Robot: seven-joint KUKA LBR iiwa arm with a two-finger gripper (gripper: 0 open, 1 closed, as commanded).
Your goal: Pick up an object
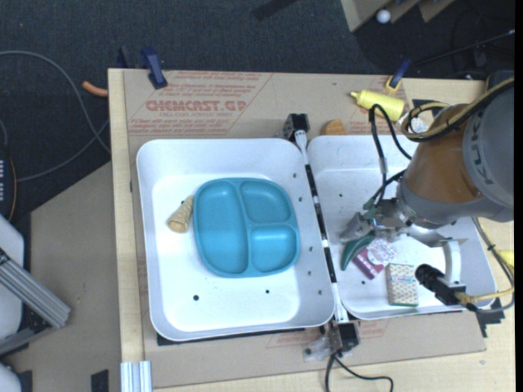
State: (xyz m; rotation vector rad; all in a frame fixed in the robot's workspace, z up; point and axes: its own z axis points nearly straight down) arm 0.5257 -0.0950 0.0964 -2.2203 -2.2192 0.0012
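Camera view has the end effector (369, 225) low in the right white bin (347, 162), grip unreadable; centre squarely on the dark green curved piece (354, 251) before lifting.

Left bin: a blue three-compartment plate (245, 225) lies flat at its centre, a tan cone (181, 214) tipped beside its left edge. Right bin: a green piece (353, 253), clear packet (376, 257) and patterned pad (401, 284) near the front edge.

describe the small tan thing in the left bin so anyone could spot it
Start at the left bin, which holds a big blue divided plate. Just off the plate's left edge lies a small tan cone-shaped piece, like an ice-cream cone on its side. It is the bin's only tan item.
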